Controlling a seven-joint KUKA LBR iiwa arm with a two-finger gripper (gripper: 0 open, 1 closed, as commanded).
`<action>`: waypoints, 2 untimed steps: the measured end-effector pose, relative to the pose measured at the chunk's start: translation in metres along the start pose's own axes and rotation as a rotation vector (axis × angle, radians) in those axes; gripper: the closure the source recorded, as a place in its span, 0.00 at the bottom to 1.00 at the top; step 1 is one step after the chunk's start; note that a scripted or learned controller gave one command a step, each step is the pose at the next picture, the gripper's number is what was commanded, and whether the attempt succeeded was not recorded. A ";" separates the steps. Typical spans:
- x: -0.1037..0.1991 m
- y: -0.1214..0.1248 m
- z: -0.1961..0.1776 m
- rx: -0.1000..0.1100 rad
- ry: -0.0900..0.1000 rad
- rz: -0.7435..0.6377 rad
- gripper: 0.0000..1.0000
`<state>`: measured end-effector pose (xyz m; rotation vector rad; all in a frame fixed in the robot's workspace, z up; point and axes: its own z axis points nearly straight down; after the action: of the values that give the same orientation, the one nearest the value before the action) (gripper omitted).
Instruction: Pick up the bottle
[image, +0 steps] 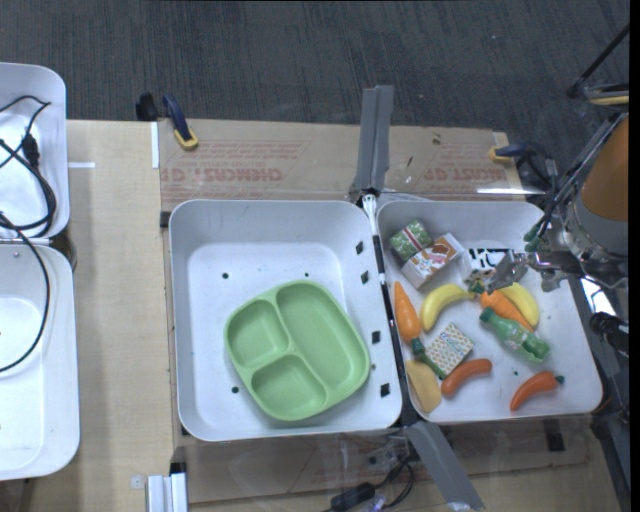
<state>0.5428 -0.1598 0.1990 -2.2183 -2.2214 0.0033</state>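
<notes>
You have two shallow white bins side by side on the pale wooden worktop (110, 300). The left bin (200, 240) holds a single thing: a smooth light-green plate (296, 349) with rounded corners and three moulded compartments, lying flat near the middle.

The right bin (575, 375) is crowded with small toy groceries. At its far side sit a green carton (410, 241) and a white and red carton (432, 260), touching each other. Below them you see a curved yellow banana (444, 301), a second yellow piece (522, 304) to its right, and an orange carrot (407, 312) along the left wall. A small printed box (446, 347) lies nearer you, with a yellowish rounded piece (424, 385) beside it, an orange-red sausage shape (466, 375), and another orange carrot (534, 389) toward the near right corner.

The bottle (514, 334) is green, glossy plastic, lying on its side in the right half of that bin, just below the yellow piece.

The pincer (508, 272) hangs over the right bin above the bottle, near a small orange piece (499, 303). Its metal fingers look spread apart, with nothing between them.
</notes>
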 end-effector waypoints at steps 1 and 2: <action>0.000 -0.033 0.105 -0.007 -0.002 0.079 0.00; 0.000 -0.034 0.099 -0.002 0.000 0.082 1.00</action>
<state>0.5081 -0.1597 0.1002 -2.3084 -2.1302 0.0012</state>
